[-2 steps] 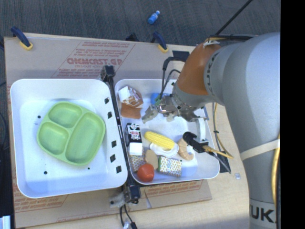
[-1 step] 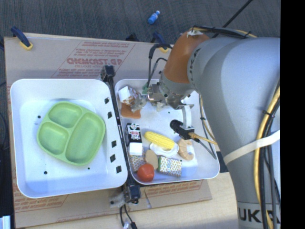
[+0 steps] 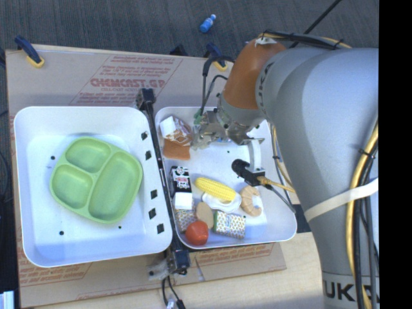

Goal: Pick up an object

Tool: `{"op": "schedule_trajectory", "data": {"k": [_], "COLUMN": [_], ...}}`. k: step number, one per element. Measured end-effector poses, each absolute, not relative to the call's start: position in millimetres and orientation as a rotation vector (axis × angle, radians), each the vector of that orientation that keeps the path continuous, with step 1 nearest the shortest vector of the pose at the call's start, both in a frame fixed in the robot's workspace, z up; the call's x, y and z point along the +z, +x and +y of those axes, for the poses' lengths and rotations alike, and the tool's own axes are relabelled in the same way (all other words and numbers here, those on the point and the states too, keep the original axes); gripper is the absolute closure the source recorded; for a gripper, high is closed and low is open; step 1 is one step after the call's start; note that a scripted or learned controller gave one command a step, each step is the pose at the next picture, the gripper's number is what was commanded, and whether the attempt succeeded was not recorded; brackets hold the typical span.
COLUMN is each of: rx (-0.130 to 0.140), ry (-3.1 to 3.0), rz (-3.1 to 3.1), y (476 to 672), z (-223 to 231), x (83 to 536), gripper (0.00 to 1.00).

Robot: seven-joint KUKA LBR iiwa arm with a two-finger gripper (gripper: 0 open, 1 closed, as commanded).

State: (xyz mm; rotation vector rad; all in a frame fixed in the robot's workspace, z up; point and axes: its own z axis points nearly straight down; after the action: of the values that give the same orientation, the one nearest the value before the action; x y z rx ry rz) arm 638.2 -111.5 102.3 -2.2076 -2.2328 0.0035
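The right bin point(image 3: 278, 227) holds a heap of small things. A yellow corn cob point(image 3: 217, 188) lies in its middle, with a red tomato point(image 3: 197, 233) and a patterned box point(image 3: 230, 224) at the front. An orange-brown wedge point(image 3: 176, 150) and a white-and-brown wrapped item point(image 3: 172, 128) lie at the back left. My gripper point(image 3: 205, 132) hangs low over the back of this bin, just right of the wrapped item and the wedge. The wrist hides its tips. Nothing shows as held.
The left bin point(image 3: 32, 237) bears a green divided plate point(image 3: 96, 179). A black-and-white box point(image 3: 181, 177), a white cube point(image 3: 183, 201) and a tan pastry point(image 3: 252, 200) also lie in the right bin. Black clips point(image 3: 153, 172) line the wall between the bins.
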Motion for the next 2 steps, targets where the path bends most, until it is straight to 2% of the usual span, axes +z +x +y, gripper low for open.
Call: {"op": "schedule_trajectory", "data": {"k": [1, 2], "rx": [-0.001, 0.0], "ry": [-2.213, -2.217], "rz": [-2.228, -2.227], "y": [611.9, 596.1], "z": [-38, -89], "x": [193, 215], "gripper": [1.0, 1.0]}}
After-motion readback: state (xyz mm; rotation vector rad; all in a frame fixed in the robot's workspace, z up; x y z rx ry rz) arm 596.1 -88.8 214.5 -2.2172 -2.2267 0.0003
